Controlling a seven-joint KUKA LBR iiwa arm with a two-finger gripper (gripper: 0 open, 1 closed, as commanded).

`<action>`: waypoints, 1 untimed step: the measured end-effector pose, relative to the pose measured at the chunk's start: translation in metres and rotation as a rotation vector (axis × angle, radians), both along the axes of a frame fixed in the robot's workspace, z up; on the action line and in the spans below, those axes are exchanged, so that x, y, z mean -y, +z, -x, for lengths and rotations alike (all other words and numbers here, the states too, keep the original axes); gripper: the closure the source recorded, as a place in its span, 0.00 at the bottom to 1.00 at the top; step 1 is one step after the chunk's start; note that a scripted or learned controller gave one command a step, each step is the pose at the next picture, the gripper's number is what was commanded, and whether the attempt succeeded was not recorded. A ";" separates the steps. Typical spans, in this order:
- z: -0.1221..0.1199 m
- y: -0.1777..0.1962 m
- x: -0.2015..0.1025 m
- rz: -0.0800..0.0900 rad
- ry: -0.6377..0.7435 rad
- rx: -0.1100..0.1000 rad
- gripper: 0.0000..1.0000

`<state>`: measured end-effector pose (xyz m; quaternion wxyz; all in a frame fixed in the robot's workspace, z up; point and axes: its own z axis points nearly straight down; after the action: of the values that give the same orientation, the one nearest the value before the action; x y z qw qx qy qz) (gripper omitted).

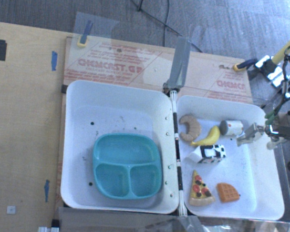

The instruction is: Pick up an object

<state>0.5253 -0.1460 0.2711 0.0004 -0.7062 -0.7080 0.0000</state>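
- The gripper (250,133) hovers low over the right bin (270,172), just beside a small silver-grey can (231,128) that lies on its side near the bin's far wall.
- Its fingertips point toward the can; how wide they stand cannot be made out from here, and nothing is seen between them.
- Taking the can as the landmark: a yellow banana (208,136) lies touching its near-left side, and a tan croissant (190,127) sits further left, past the banana.
- Nearer the viewer than the can lies a black-and-white carton (210,153), and nearer still a pizza slice (200,189) and an orange waffle (228,193) side by side.
- Well to the can's left, in the left bin (83,104), rests a teal divided plate (127,165).
- By the look of it, this is the approach step: the pick is not yet made, and the can seems the likely target.
- The next move would call for centring the fingertips over the can and closing squarely; a round can on its side may roll away.
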 end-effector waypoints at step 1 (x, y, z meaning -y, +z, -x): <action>-0.058 -0.078 0.008 0.001 0.025 0.002 0.00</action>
<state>0.5832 -0.1544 0.1927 -0.0004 -0.6974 -0.7166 -0.0004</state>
